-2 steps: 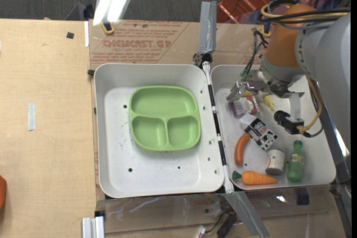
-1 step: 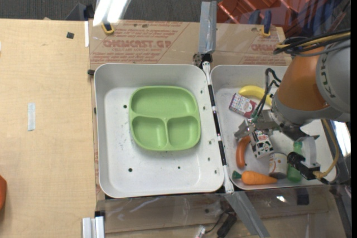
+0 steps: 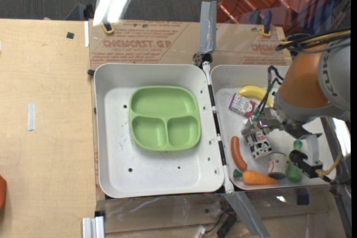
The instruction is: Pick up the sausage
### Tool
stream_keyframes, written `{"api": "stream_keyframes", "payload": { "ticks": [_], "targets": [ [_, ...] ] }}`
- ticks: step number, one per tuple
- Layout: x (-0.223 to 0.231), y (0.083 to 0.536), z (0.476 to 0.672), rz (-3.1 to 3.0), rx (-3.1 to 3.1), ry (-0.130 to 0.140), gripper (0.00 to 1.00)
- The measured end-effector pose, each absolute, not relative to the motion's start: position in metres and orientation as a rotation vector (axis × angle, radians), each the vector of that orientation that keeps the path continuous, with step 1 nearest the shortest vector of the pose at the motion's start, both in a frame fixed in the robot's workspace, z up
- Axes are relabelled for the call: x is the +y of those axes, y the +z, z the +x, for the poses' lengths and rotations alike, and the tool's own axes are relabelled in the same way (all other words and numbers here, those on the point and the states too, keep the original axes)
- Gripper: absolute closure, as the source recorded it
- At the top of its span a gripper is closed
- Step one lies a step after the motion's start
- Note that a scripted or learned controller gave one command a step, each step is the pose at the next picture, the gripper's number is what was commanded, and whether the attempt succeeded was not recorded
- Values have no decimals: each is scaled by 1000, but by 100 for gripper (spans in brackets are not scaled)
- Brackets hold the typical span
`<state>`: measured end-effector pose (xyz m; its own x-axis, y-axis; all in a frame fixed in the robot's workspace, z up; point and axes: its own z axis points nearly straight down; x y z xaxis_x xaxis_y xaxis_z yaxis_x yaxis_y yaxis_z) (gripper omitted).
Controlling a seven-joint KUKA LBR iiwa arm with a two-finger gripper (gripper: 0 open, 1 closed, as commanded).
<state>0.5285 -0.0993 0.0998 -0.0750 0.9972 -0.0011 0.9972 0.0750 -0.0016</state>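
Observation:
The sausage, a short reddish-orange link, lies in the right bin close to its left wall, pointing toward the front. My gripper hangs low over the bin just to the right of the sausage, with a small gap between them. Nothing visibly sits in its grasp. The grey arm with its orange band reaches in from the right above it.
An orange carrot lies at the front of the right bin. A yellow banana and a pink packet lie at the back. A small can and a green item sit right of the gripper. The left bin holds a green divided plate.

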Motion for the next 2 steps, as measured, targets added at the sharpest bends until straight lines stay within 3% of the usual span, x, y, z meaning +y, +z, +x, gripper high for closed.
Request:
{"api": "stream_keyframes", "payload": {
  "ticks": [1,2],
  "targets": [
    [-99,100,529,-2136,-2304,3,0],
    [-130,90,627,-2116,-2319,6,0]
  ]
}}
